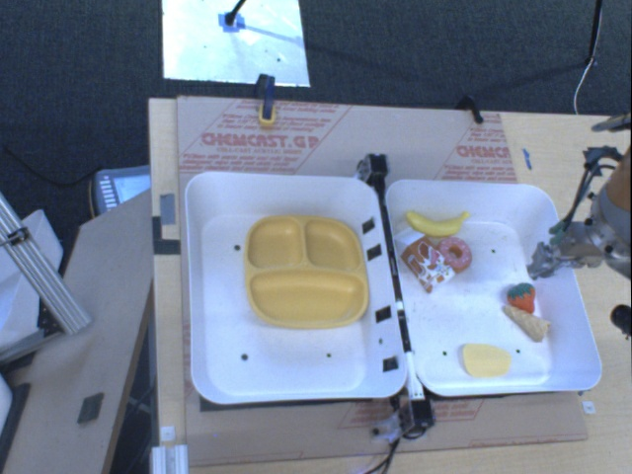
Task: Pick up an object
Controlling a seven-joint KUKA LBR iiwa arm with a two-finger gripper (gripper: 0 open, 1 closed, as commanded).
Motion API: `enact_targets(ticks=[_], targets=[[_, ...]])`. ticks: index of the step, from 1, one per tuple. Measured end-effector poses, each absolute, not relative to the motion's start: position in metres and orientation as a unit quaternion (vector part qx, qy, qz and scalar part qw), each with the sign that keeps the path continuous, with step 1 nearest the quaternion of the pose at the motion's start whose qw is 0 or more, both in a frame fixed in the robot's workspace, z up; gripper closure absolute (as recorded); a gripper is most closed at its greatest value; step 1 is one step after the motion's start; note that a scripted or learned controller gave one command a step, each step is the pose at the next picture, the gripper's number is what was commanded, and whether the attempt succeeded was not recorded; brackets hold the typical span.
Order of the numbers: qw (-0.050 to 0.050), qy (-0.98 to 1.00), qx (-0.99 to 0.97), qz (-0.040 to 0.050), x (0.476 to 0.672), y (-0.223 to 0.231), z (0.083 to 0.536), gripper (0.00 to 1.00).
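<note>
Dark blue-grey carpet surrounds the light wooden desk [163,265], which carries a printed cardboard sheet [296,131] and two shallow white bins side by side. A square pale panel [234,26] lies on the floor beyond the desk's far edge.

Left bin [212,363]: one yellow divided plate [304,270] with three compartments, sitting roughly central, flat on the bin floor.

Right bin [563,363]: five items.
- yellow banana [436,223] near the far wall, lying flat
- pink-and-white pastry with a donut-like ring [435,258], just in front of the banana
- strawberry [522,296] towards the right side
- pale tan wedge-shaped piece [526,323], touching or just beside the strawberry on its near side
- flat yellow oval piece [486,360] near the front wall, apart from the rest

Arm: enters from the right edge, grey wrist section partly cut off by the frame. The tool [545,261] sits low over the right wall of the right bin, pointing inward and down to the left. Its tip lies near the strawberry but apart from it, with bare bin floor between. Nothing visible between the fingers; at this resolution I cannot tell how far apart they stand.

Black clips [376,255] run along the seam between the two bins.
</note>
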State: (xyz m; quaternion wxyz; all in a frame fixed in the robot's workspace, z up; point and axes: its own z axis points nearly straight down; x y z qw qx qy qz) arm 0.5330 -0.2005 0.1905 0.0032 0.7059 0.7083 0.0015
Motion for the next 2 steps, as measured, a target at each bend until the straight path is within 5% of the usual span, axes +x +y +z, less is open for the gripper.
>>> enact_targets(ticks=[1, 2], targets=[[0.004, 0.709, 0.706, 0.0017, 0.535, -0.201, 0.245, 1.0], [0.001, 0.71, 0.704, 0.0015, 0.549, -0.152, 0.252, 1.0]])
